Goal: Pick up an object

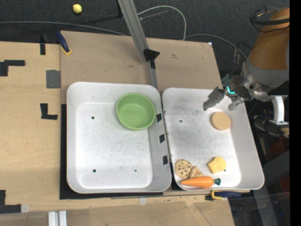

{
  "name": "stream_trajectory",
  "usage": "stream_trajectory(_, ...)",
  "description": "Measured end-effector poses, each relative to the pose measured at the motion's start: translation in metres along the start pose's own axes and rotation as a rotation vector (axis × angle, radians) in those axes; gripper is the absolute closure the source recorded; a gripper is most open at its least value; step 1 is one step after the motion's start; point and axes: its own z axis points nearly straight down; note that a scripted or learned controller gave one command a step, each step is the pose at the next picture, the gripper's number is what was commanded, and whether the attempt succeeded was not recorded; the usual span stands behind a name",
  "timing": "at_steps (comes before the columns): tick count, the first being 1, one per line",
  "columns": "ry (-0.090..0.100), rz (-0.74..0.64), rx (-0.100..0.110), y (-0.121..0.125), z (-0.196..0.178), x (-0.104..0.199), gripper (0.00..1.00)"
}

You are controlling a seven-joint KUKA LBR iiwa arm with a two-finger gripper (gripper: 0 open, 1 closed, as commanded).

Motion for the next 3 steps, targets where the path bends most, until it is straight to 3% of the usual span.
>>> stream_trajectory(3,0.0,0.002,0.007,-0.01,0.173,-0.009,0.0)
